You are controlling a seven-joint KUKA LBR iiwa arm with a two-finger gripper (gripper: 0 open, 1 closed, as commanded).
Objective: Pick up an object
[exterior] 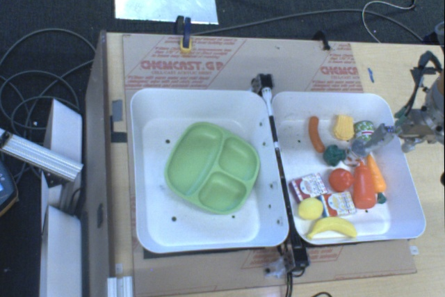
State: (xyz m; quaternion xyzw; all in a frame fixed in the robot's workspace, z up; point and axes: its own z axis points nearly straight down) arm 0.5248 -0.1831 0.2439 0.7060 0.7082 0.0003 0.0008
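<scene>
Overall: two white bins sit side by side on a bench; the green plate (212,176) serves as the landmark for every place below.
Green plate: a divided plate with three compartments, lying flat in the left bin (149,122), tilted a little against the bin's edges.
Right bin (410,212): just right of the plate, across the black seam where the two bins meet; it holds all the toy food.
Gripper (367,140): well to the right of the plate, low over the upper right part of the right bin, reaching in from the right edge; whether its fingers are wide or closed cannot be told, since it is blurred and grey against the toys.
Sausage (316,133): right of the plate and slightly higher, lying lengthwise.
Corn (343,127): yellow, further right than the sausage, just left of the gripper.
Broccoli (334,154): dark green, right of the plate, below the corn.
Tomato (340,179): red, level with the plate's middle, beside the carrot.
Carrot (363,184): orange, right of the tomato, directly below the gripper.
Cartons: two small red and white packs (308,186), right of the plate's lower edge.
Lemon (311,209): yellow, below the cartons.
Banana (332,228): lowest of all, right of the plate's bottom corner.
</scene>
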